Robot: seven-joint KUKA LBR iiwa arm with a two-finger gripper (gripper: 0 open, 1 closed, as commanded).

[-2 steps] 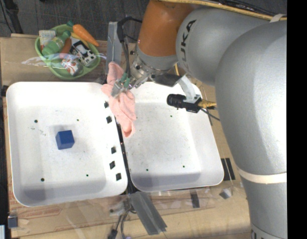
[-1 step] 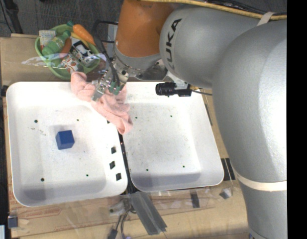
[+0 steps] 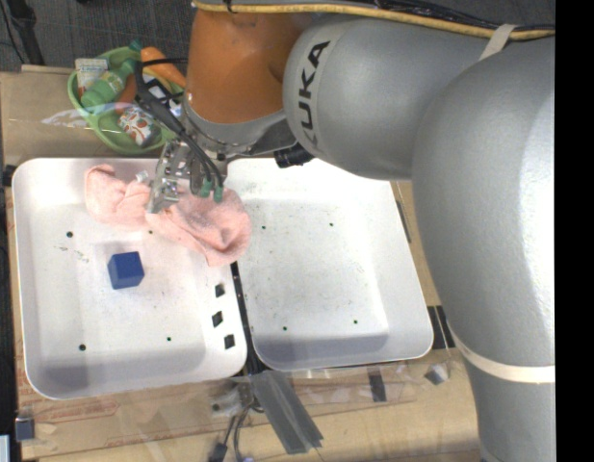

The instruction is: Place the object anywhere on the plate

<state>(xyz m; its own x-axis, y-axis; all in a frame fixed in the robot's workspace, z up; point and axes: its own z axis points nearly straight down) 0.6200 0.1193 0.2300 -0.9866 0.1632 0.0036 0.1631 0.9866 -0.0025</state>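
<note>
The tool [image 3: 186, 183] sits over the pink cloth [image 3: 195, 215] at the back of the left bin [image 3: 46, 354], w/ its tips buried in the folds; whether it's clenched or released can't be told from this angle.

Task's thing is prob. the blue cube [image 3: 126, 269], lying flat on the left bin's floor, near the cloth, on its front-left side, and apart from it.

Risks:
- the tool grabs cloth instead of cube, since it's over the cloth, not the cube
- cloth snags on the tool and drags along, poss. sweeping the cube aside
- no plate can be made out; the right bin [image 3: 402, 340] just beside the cloth gives no obvious target, so a drop could land wrong

Cube orientation: no real long axis, sides about equal. Its edges look turned slightly off the bin walls.
</note>
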